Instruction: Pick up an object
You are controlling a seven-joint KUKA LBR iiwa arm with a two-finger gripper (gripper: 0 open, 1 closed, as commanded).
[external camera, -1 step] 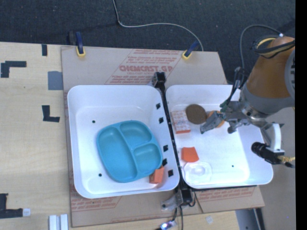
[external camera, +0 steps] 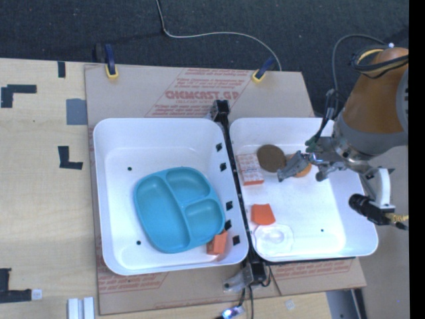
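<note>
Surroundings: two shallow white bins side by side on a cardboard sheet [external camera: 199,95] laid over the wooden surface [external camera: 40,198]. Black divider strip [external camera: 229,171] between the bins, running from upper centre toward lower centre of the frame. Two clamps on the cardboard's top edge: one at upper left [external camera: 110,68], one at upper centre-right [external camera: 263,68]. Thin cable [external camera: 199,33] looping across the dark floor at the top of the frame. Black tape marks [external camera: 66,158] on the surface at left.

Tool [external camera: 292,170]: at the end of the grey arm with orange band [external camera: 378,92], entering from the right of the frame, low over the upper part of the right bin. Tip just beside a small orange piece [external camera: 304,170] and near the brown disc [external camera: 271,157]. Degree of opening: cannot tell. Grasp: cannot tell, nothing clearly seen between the fingers.

Left bin [external camera: 109,145]: blue divided plate [external camera: 178,208] tilted at centre; orange block [external camera: 217,244] at the lower right corner, touching the plate's edge.

Right bin [external camera: 332,238]: brown disc at upper left; white packet with red print [external camera: 250,169] just left of the disc, against the divider; orange-red block [external camera: 263,214] below it; clear plastic item [external camera: 273,235] beneath that block, near the bottom wall.
</note>
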